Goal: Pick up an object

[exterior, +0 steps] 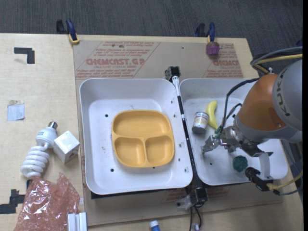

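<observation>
In the right bin (226,177) lie a yellow banana (211,113), a small silver can (199,122) just left of it, and a dark green object (239,163) toward the front. My gripper (210,145) hangs low over the bin floor, below the can and left of the green object, touching neither as far as I can see. The grey arm with its orange band (260,110) covers the right part of this bin. A yellow divided plate (143,137) fills the middle of the left bin (96,129).
A purple object (212,48) rests on the board behind the right bin. Left of the bins are a spiral light bulb (37,153), a white cube (66,146) and a crumpled pink bag (45,203). Cables (269,61) loop at the arm's right.
</observation>
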